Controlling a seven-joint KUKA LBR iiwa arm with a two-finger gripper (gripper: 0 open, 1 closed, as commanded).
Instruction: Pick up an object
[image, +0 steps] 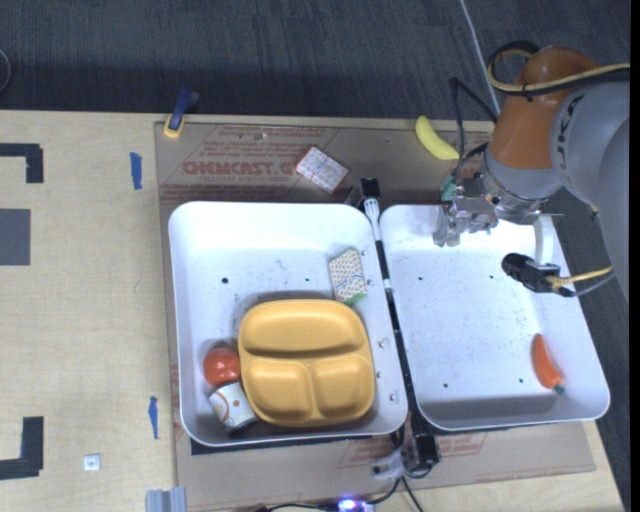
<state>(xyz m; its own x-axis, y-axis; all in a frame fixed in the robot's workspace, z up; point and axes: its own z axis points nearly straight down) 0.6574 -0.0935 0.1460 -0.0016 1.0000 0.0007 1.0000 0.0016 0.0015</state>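
Note:
My gripper hangs over the far left corner of the right bin, with nothing visible in it. An orange carrot-like piece lies at that bin's right wall, well away from the gripper. In the left bin a yellow divided plate lies near the front. A red ball and a small white and orange cup sit against the plate's left side. A patterned packet lies behind the plate, by the bin's right wall.
A yellow banana and a small printed card lie on the board behind the bins. A blue clip sits at the board's far left corner. A black fitting with a yellow cable hangs over the right bin.

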